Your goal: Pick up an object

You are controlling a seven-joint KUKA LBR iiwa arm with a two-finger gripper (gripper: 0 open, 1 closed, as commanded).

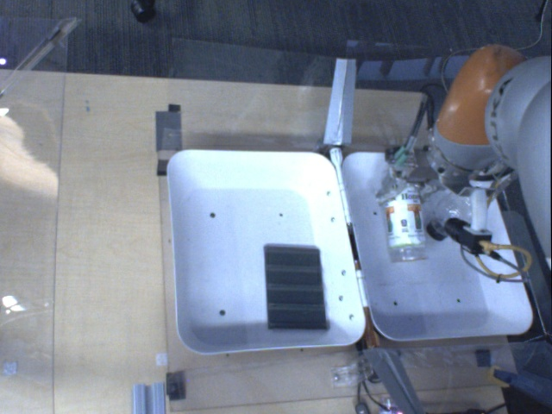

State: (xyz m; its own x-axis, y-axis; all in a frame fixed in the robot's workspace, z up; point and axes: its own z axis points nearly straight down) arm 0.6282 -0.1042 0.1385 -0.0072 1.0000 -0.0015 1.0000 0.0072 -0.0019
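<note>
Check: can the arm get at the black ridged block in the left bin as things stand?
Probably yes. The black ridged block lies flat and alone in the left bin, nothing over it. The arm is over the right bin by a clear bottle.

A pale wooden table (95,257) fills the near scene; dark carpeted floor (259,7) runs along the far side. Bright glare marks the table's left edge.

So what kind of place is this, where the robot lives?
Probably a robot lab or test bench. A grey and orange robot arm reaches over two white bins on a wooden bench, with a small bottle to pick up.
</note>
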